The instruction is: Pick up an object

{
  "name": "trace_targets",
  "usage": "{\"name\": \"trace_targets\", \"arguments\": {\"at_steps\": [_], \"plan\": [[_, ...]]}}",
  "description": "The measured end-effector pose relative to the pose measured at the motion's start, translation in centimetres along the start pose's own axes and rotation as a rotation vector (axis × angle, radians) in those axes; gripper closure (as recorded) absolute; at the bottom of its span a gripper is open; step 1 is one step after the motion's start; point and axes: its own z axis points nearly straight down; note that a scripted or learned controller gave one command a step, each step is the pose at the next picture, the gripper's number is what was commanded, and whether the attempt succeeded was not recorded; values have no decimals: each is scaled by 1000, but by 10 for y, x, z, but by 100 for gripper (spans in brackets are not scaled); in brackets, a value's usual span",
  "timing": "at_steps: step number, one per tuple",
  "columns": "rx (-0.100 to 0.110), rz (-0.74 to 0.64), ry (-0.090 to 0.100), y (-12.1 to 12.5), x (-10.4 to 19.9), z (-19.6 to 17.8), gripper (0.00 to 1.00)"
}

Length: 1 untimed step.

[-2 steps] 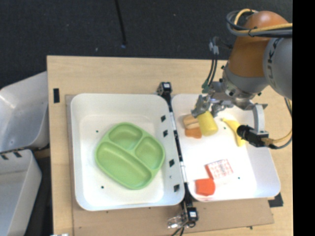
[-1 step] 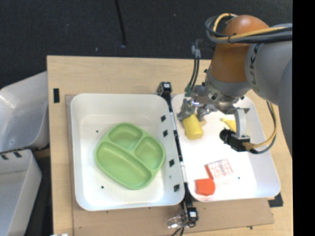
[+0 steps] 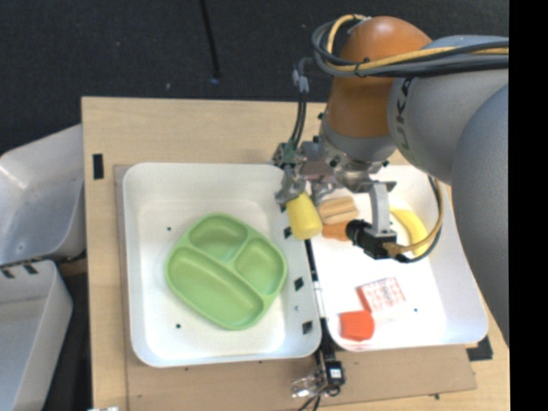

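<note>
My gripper (image 3: 298,197) hangs over the divide between the two bins, under the orange wrist band. A yellow rounded object (image 3: 303,217) sits between its fingers, its top tucked into them, and it looks lifted above the bin rims. The gripper is shut on it. Just to the right, in the right bin (image 3: 445,315), lie a tan block (image 3: 336,207) and a small orange piece (image 3: 336,229). A yellow banana-shaped object (image 3: 412,226) lies further right, partly behind a cable.
A green divided plate (image 3: 226,270) lies in the left bin (image 3: 145,229). A red block (image 3: 357,324) and a white card with red print (image 3: 381,294) sit at the right bin's front. The big grey arm covers the right bin's back and right.
</note>
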Motion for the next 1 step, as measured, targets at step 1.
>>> {"name": "trace_targets", "arguments": {"at_steps": [1], "plan": [[0,2,-2,4,43,5,100]]}}
